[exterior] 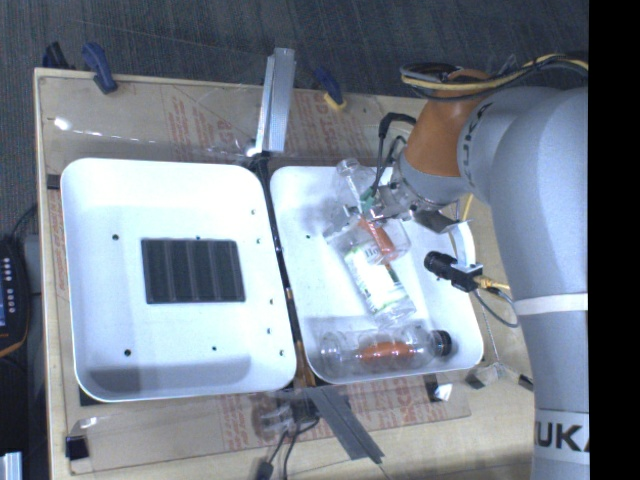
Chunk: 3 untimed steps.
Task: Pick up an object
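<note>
Bins sit side by side on the bench: the left bin (100, 268) holds a dark ribbed grate (193, 270) at its centre with bare white floor all round it, while the right bin (300, 268) is crowded. Along its 6 o'clock wall lies a clear plastic bottle (385, 348) with an orange patch inside and a dark cap toward 3 o'clock, its long axis running 9 to 3. A second clear bottle with a white label (378, 280) lies in the middle, long axis from 11 to 5 o'clock, its upper end under the gripper (372, 213). Open floor remains along the bin's 9 o'clock side. The grey arm (530, 168) covers the 3 o'clock rim. Whether the gripper is clenched or released cannot be told; clear plastic clutters that spot.
</note>
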### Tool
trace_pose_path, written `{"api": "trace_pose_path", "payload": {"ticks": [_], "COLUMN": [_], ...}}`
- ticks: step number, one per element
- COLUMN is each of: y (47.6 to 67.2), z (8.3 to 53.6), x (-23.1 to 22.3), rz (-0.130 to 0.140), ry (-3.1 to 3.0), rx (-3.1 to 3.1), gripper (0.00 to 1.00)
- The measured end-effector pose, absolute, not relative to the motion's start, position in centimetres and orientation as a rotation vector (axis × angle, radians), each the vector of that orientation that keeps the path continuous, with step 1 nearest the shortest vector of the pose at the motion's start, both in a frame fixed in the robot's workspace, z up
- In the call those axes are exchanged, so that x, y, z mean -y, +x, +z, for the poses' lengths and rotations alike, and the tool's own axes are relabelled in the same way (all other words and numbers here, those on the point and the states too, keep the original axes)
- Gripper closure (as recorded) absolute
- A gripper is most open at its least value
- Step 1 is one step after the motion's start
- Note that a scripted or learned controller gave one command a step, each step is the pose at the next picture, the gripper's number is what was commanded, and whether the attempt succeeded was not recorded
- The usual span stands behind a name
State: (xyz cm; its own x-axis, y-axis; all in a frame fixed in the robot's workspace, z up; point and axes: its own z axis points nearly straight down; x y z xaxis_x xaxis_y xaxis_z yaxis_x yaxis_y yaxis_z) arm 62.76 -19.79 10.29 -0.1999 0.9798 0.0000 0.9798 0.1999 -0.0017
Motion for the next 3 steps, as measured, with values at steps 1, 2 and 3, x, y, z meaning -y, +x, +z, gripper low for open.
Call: {"api": "trace_pose_path", "payload": {"ticks": [1, 2, 3], "y": [63.0, 64.3, 62.9], "z": [15.0, 11.1, 10.2], "x": [15.3, 18.9, 20.2], "rz": [0.004, 0.003, -0.011], "ry": [-2.071, -2.121, -2.101], "rx": [2.36, 2.313, 2.354], "gripper": [0.0, 0.0, 0.0]}}
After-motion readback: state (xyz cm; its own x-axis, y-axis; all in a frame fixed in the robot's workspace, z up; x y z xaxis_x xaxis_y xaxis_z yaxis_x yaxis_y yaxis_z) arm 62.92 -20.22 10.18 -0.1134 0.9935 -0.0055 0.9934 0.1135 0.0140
